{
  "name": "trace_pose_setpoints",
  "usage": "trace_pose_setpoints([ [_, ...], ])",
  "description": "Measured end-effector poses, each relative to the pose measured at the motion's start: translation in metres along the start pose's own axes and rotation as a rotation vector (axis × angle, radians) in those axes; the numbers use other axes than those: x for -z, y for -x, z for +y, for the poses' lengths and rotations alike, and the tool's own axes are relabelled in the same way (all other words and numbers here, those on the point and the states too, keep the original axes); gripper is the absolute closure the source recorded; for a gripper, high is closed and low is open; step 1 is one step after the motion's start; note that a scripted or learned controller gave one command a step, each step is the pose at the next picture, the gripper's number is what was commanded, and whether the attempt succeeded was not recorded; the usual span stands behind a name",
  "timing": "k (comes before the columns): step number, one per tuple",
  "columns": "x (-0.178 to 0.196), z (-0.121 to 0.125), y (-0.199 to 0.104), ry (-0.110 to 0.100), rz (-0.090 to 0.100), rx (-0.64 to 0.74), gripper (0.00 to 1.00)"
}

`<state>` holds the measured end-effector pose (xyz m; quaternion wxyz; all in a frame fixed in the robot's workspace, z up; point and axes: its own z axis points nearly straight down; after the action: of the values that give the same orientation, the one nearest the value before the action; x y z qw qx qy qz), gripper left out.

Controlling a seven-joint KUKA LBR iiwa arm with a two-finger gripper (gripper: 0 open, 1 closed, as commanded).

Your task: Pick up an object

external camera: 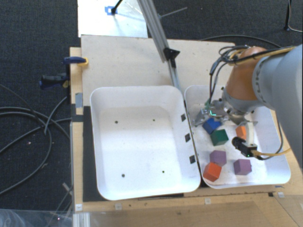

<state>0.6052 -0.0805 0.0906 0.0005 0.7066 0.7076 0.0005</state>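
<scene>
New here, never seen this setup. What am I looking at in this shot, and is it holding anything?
One fixed camera looks down at a slant on a bench. The grey arm with an orange band is a KUKA robot reaching in from the right. Two shallow white bins sit side by side: the left bin and the right bin. The right one holds small blocks: blue, green, two purple and two orange. The gripper is low over the blue block; whether it grips anything isn't clear.
</scene>
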Motion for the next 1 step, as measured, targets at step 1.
trace_pose_setpoints([
  [1, 0.0002, 0.0073, 0.0029, 0.001, 0.0, 0.001, 0.0],
])
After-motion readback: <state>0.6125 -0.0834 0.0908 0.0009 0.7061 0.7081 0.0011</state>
